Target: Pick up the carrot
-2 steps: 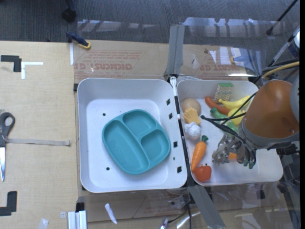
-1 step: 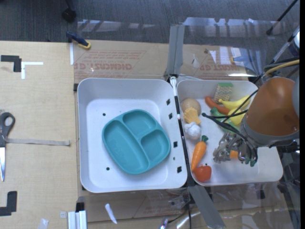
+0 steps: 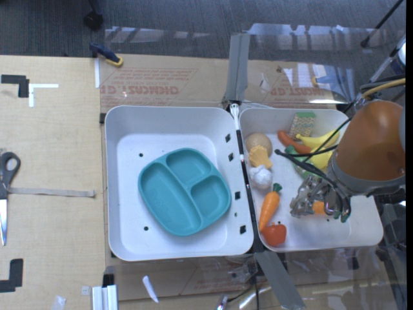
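Note:
The carrot [image 3: 269, 206], orange with a green top, lies at a slant near the left wall of the right bin [image 3: 361, 231]. Its leafy end points up and to the right. My gripper [image 3: 314, 203] hangs low in that bin, about a hand's width to the right of the carrot and apart from it. A small orange patch shows at the gripper, and I cannot make out what it is. The arm's orange band [image 3: 376, 141] covers the bin's right part.
A red tomato [image 3: 274, 234] touches the carrot's lower tip. Above it lie a white garlic [image 3: 261, 176], a yellow piece [image 3: 260, 155], a red chili [image 3: 290, 141] and a banana [image 3: 317, 141]. The left bin [image 3: 122, 237] holds a teal divided plate [image 3: 185, 191].

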You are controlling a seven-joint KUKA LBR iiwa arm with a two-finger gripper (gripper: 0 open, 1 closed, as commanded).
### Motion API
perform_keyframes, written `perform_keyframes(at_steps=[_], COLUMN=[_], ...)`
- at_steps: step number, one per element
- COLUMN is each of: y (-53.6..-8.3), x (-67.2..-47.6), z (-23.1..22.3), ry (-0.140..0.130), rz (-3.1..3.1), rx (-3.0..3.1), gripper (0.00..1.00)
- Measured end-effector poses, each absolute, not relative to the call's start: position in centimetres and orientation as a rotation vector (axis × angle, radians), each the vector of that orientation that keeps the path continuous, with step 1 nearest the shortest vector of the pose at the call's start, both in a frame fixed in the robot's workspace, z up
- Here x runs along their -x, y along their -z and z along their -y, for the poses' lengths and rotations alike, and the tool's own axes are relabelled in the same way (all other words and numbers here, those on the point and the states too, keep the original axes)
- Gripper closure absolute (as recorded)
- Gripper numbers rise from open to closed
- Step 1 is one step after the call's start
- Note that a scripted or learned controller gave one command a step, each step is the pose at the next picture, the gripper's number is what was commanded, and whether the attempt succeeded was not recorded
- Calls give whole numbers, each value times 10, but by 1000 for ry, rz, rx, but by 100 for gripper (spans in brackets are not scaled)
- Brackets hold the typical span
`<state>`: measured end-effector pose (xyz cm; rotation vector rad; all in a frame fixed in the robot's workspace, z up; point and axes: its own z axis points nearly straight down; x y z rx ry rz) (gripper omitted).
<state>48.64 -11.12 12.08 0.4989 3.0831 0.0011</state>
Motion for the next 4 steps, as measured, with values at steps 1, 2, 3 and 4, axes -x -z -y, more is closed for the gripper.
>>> perform_keyframes(at_steps=[1,2,3,4], y=[-130,-140,-140,-92], x=[-489,-491,-491,-479], z=[112,112,112,191], ry=[-2,-2,-3,1], rz=[-3078,-3072,-3073,-3121], rx=[-497,-495,-495,-328], gripper=[100,100,0,0])
